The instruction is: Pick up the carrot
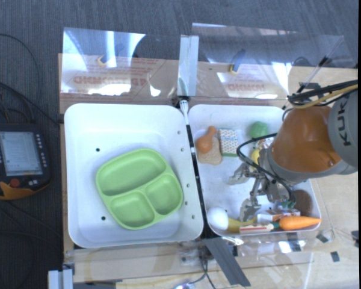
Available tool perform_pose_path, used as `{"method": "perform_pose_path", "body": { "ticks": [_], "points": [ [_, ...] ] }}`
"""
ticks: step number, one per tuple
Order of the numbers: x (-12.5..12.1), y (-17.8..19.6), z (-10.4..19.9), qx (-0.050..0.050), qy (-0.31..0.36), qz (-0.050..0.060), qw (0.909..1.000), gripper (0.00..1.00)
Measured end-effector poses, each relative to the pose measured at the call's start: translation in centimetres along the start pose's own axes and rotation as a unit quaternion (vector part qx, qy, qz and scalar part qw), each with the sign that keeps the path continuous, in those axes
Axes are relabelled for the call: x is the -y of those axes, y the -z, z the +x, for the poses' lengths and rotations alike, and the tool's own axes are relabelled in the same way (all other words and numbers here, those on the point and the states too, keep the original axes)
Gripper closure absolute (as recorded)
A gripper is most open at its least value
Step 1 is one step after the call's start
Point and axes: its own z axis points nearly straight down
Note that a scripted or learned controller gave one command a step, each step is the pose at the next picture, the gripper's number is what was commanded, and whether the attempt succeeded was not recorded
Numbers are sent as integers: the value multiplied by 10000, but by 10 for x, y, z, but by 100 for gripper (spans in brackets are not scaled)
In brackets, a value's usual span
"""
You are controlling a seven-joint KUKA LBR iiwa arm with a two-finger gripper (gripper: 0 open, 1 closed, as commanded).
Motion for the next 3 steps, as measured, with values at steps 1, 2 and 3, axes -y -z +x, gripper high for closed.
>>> {"method": "perform_pose_path", "body": {
  "ticks": [1,2,3],
  "points": [
    [56,-10,4,-79,1033,-30,9946,0],
    [55,1,2,-60,1041,-21,9945,100],
    [5,76,-25,-130,1787,-58,9838,100]
  ]
}}
